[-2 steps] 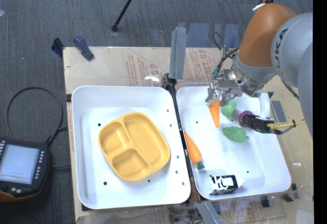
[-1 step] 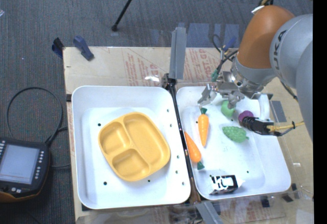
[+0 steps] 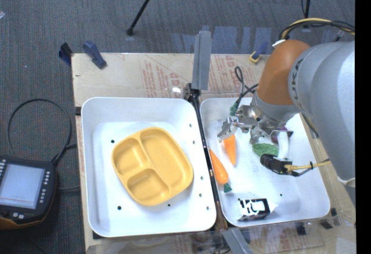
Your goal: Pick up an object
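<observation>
My gripper (image 3: 239, 129) hangs low over the back left part of the right bin (image 3: 310, 198). Just in front of it lies an orange carrot (image 3: 231, 150), its upper end close under the gripper; whether they touch I cannot tell. A second carrot (image 3: 218, 169) with a green top lies along the bin's left wall. To the right of the gripper, partly under the wrist, lies a green vegetable (image 3: 265, 148). A black-and-white packet (image 3: 254, 207) lies near the bin's front edge.
The left bin (image 3: 98, 131) holds a yellow divided plate (image 3: 152, 165). A grey upright post (image 3: 202, 64) stands behind the wall between the bins. The arm covers the right bin's back right corner.
</observation>
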You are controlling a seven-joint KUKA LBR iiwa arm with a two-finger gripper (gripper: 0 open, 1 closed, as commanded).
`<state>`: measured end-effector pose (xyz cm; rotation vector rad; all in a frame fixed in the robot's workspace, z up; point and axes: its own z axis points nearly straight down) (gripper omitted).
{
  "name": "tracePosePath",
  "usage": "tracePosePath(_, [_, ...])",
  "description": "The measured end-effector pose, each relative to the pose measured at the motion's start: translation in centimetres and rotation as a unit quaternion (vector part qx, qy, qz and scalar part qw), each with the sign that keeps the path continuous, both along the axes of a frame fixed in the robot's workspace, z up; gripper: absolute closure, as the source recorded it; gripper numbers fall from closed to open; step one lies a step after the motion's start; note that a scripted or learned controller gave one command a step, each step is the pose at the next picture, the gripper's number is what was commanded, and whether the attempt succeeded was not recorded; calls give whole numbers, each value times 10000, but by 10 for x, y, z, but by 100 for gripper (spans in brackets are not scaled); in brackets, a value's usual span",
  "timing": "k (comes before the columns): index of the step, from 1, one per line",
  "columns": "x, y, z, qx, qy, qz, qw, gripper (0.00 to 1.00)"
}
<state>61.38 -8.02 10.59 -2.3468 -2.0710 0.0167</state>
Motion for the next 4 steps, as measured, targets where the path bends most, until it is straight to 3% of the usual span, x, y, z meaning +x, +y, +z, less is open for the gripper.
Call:
tracePosePath(1, [-1, -2, -20, -2, -45, -391, 9992, 0])
tracePosePath(2, [7, 32, 86, -5, -113, -289, 9995, 0])
tracePosePath(3, [0, 13, 119, -19, -71, -1262, 9920, 0])
tracePosePath(4, [19, -18, -10, 6, -21, 407, 9992, 0])
